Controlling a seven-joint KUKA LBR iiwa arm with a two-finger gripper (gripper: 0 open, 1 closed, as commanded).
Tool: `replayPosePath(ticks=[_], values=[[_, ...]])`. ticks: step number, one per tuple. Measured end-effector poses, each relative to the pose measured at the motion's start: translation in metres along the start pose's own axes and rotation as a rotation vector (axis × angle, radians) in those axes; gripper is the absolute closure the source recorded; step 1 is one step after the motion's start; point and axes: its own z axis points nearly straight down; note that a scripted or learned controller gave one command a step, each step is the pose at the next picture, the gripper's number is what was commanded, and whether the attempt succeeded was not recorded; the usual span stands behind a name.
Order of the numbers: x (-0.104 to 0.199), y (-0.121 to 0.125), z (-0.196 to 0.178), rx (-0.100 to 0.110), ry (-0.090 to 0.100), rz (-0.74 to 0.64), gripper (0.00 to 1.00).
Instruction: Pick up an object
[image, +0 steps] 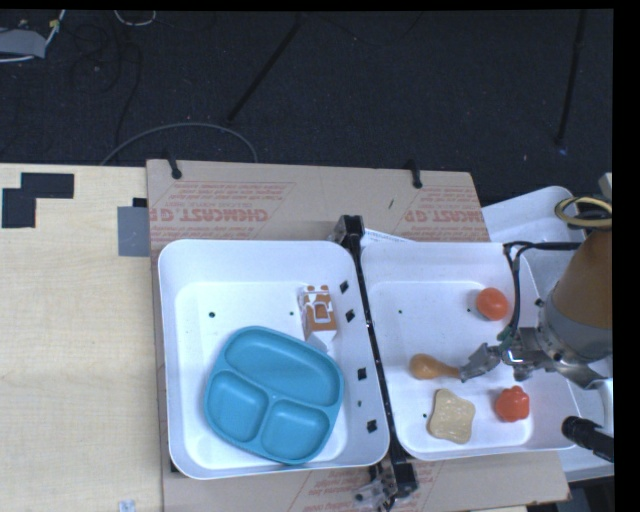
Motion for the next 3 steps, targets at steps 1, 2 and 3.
replayPosePath(ticks=[1, 2, 3], values=[[0.009, 0.004, 0.048, 0.000, 0.001, 0.001, 0.00], [0.008, 0.007, 0.059, -0.013, -0.003, 0.003, 0.00], [0.008, 0.005, 0.052, -0.006, -0.002, 0.005, 1.00]])
